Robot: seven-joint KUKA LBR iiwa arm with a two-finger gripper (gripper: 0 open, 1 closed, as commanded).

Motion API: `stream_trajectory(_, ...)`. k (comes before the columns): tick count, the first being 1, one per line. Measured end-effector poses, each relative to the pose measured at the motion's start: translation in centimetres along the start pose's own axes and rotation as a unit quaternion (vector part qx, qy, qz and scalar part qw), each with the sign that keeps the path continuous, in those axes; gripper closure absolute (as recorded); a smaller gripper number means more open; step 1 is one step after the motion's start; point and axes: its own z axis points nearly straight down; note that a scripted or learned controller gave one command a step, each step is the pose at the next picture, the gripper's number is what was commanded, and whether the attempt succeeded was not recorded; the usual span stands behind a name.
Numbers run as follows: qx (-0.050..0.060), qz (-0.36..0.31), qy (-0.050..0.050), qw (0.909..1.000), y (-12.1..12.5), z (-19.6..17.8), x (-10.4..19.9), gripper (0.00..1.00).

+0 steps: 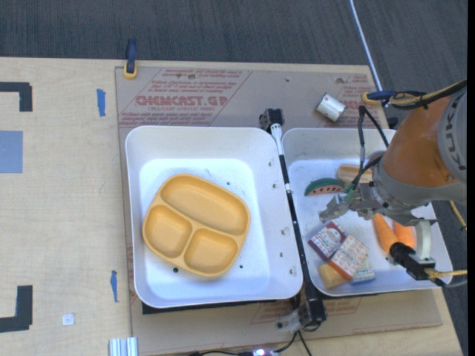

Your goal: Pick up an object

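Observation:
My gripper (334, 209) hangs over the middle of the right bin (297, 148), reaching in from the right below the orange band of the arm. Just left of and above it lies a watermelon slice (322, 187). A tan bread-like piece (349, 173) lies behind it. Below the gripper sit two small printed snack packs (326, 240) (352, 256) and a yellow piece (332, 275). An orange carrot (387, 233) lies to the right, partly under the arm. Nothing is visibly held.
The left bin (141, 150) holds a yellow divided plate (196, 224). A small white block (330, 107) lies on the cardboard behind the right bin. A black clip (272, 117) sits where the bins meet, and cables trail at the right.

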Motion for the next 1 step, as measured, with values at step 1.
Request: stream_trajectory(1,0.006,0.0,0.002,1.0,-3.67,3.14,0.33,0.0)
